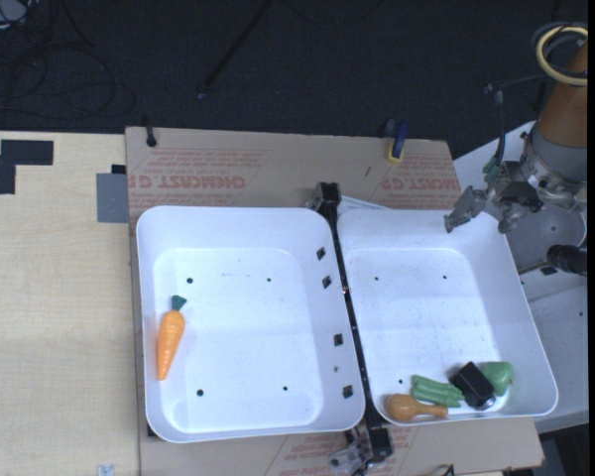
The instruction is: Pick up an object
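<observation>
An orange toy carrot (169,336) with a green top lies at the left side of the left bin (233,228). In the right bin's (426,266) near right corner sits a cluster: a long green vegetable (435,391), a black block (473,384), a round green piece (499,373) and an orange-yellow pear-shaped piece (415,408). My gripper (484,211) hangs over the far right corner of the right bin, well away from every object. It is open, its two grey fingers spread with nothing between them.
The bins stand on a cardboard sheet (278,167) over a wooden bench (50,296). A black clip strip (342,296) joins the bins. A blue and yellow clamp (397,142) sits at the cardboard's far edge. The arm's grey body (560,157) stands at the right.
</observation>
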You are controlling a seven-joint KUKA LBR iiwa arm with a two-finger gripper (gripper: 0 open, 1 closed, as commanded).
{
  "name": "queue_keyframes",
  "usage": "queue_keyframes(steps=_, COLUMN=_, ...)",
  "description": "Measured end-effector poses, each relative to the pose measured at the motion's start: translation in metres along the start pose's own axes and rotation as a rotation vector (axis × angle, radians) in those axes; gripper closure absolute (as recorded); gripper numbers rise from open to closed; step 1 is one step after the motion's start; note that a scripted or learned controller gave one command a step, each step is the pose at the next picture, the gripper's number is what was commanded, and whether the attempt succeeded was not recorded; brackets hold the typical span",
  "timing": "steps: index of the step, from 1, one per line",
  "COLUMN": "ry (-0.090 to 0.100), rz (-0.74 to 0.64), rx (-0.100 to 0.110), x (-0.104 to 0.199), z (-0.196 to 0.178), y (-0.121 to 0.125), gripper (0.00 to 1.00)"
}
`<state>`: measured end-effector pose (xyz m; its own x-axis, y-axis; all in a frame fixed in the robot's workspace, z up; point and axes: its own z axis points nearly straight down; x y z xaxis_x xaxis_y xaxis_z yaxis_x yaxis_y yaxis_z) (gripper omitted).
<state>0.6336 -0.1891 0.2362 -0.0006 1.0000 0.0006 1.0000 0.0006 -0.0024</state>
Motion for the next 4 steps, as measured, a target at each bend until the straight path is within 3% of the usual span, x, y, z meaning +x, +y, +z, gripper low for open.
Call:
queue_keyframes(steps=1, ry=-0.001, rz=-0.007, rx=-0.012, x=0.068, z=-0.106, y=0.012, gripper=0.00)
queue_keyframes(steps=2, ry=0.001, rz=-0.008, rx=-0.004, x=0.157, z=-0.139, y=0.011, gripper=0.00)
queue_keyframes(steps=3, ry=0.001, rz=-0.008, rx=-0.015, x=0.231, z=-0.275, y=0.010, gripper=0.00)
queue_keyframes(steps=4, ry=-0.002, rz=0.005, rx=-0.002, x=0.164, z=-0.303, y=0.008, gripper=0.00)
